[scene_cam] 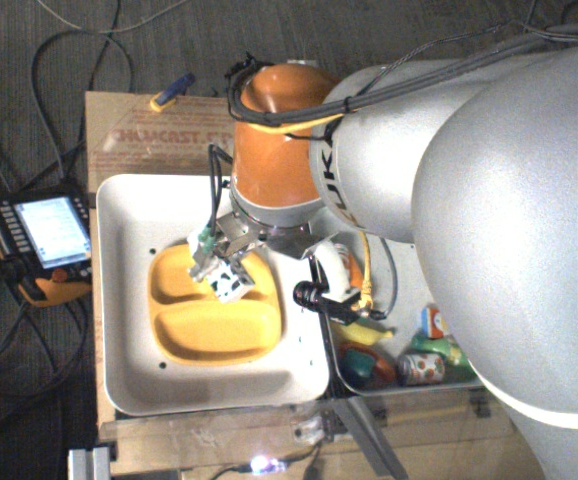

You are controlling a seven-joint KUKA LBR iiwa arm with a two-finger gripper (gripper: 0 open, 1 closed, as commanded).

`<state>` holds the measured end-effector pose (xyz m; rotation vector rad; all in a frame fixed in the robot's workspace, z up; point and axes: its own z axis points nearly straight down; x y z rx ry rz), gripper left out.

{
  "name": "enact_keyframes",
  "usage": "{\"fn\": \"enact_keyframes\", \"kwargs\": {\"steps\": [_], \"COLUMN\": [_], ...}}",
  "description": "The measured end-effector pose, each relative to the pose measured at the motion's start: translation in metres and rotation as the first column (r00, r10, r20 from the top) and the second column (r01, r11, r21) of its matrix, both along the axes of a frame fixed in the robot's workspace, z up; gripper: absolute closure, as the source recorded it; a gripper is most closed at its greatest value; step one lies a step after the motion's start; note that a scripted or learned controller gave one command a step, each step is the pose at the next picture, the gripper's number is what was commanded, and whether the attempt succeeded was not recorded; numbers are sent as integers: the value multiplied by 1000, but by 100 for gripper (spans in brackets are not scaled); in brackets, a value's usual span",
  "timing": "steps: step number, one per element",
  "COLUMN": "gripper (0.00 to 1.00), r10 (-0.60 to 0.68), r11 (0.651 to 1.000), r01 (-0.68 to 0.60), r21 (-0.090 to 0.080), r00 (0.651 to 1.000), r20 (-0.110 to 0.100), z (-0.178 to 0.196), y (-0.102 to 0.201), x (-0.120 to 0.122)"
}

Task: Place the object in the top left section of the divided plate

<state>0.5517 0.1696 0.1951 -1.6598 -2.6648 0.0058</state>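
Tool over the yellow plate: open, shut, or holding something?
Tool: cannot be told; it sits over the yellow divided plastic plate, a small black-and-white object at its tip.

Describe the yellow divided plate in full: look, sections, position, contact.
The yellow divided plate, smooth like plastic, lies flat on the floor of the left white bin. Raised ridges split it into compartments: one large one toward the camera's near side, smaller ones behind. The grey arm's gripper and a black-and-white patterned object are over its upper part.

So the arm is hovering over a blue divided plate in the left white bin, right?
Not quite: the divided plate is yellow, not blue. The camera view shows it lying in the left white bin, with the gripper over its upper part. The rest is right.
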Motion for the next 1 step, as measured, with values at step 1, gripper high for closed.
{"fn": "enact_keyframes", "kwargs": {"steps": [1], "gripper": [100], "r10": [137], "r11": [991], "r01": [-137], "r21": [-1], "r00": [991], "r20": [1], "z": [3], "y": [34], "x": [25]}}
